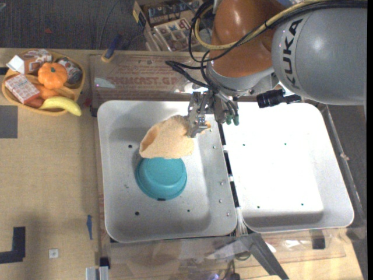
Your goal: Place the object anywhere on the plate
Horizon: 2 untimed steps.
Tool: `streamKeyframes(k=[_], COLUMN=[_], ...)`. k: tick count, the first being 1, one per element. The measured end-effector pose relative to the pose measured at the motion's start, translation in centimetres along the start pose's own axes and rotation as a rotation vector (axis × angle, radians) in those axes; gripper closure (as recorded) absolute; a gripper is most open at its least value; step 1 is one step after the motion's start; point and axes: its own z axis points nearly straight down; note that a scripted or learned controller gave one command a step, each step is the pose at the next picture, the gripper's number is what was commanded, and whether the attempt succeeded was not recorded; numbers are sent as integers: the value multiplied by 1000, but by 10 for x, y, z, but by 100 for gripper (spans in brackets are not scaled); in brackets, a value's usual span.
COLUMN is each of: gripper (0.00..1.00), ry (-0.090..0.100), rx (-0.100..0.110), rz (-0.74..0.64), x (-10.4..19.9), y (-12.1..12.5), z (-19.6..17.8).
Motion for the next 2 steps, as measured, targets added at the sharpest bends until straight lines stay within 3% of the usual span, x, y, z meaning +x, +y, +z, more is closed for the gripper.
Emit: streamKeyframes(k=[1, 2], gripper=[100, 0], ry=[4, 3], rx=[1, 0], rz=[-1, -1], x=[26, 26], y=[44, 44], z=[4, 3])
